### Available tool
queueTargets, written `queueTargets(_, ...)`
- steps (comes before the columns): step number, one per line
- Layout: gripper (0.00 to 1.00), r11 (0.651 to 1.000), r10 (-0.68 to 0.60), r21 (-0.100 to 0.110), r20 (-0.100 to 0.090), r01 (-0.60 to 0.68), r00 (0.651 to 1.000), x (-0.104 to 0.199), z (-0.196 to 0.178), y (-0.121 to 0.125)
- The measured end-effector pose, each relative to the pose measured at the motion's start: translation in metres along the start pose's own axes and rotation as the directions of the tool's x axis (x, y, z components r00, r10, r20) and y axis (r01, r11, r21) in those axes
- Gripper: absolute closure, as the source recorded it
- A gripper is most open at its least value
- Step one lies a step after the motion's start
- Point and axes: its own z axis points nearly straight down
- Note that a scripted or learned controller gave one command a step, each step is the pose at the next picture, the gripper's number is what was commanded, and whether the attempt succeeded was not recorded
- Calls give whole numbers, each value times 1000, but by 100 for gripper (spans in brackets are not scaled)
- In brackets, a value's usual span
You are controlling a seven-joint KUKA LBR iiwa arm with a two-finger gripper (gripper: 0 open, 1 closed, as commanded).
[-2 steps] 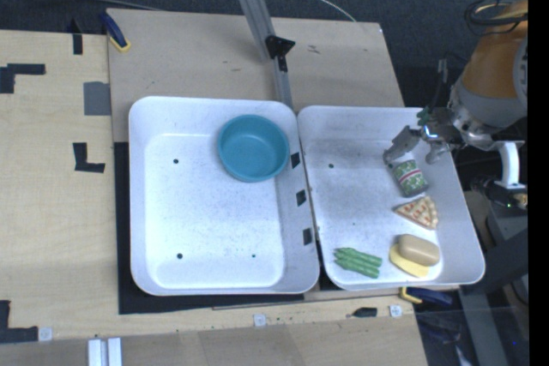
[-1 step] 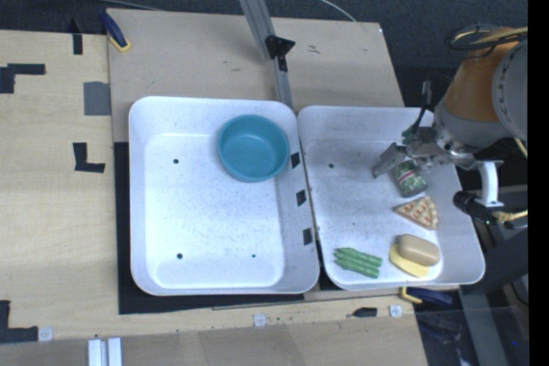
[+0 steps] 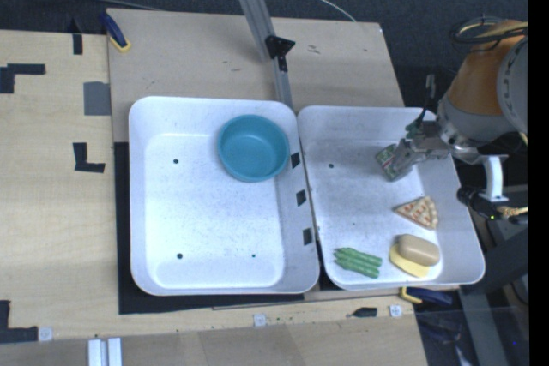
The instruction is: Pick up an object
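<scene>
In the right bin (image 3: 343,141), my gripper (image 3: 395,160) hangs low over the right half, reaching in from the right edge. A pizza slice toy (image 3: 418,212) lies just below it, apart from the fingers. Further toward the front sit a tan and yellow bread-like piece (image 3: 415,255) and a green bean pod (image 3: 358,261). A blue bowl (image 3: 253,147) stands at the back of the left bin (image 3: 171,210). Nothing shows between the gripper's fingers.
A slanted metal pole (image 3: 257,13) crosses the bench behind the bins and ends at the divide between them. The arm's grey and orange body (image 3: 485,94) stands at the right bin's right rim.
</scene>
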Motion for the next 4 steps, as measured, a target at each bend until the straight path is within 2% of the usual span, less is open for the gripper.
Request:
queueTargets(1,100,1000,1,8,-6,-1,1000,4,-43,1)
queueTargets(2,100,1000,1,7,-5,-1,1000,4,-107,1)
queueTargets(3,100,1000,2,10,-7,-2,1000,4,-120,2)
queueTargets(4,100,1000,-3,13,-8,3,1000,62,-114,3)
